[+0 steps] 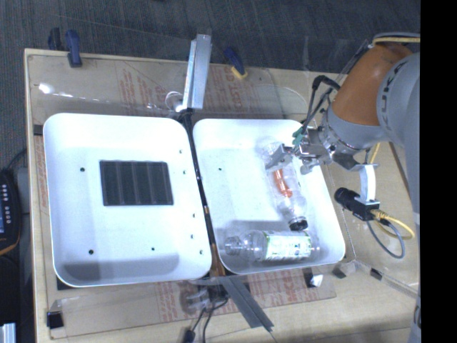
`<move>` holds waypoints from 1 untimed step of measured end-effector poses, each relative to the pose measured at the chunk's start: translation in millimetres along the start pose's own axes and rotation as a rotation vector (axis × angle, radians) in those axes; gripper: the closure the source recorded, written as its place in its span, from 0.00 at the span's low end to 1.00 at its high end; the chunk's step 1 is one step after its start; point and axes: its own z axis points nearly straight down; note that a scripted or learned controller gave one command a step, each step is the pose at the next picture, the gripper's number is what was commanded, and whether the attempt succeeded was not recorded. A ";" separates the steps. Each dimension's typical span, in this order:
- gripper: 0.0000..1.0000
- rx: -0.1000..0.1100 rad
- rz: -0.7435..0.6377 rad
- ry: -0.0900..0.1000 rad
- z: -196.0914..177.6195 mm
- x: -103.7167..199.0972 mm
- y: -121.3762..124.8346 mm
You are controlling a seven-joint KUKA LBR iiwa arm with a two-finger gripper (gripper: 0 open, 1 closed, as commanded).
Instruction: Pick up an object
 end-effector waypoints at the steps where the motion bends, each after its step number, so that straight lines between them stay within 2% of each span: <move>1: 0.00 0.004 -0.138 0.003 11.4 4.2 4.9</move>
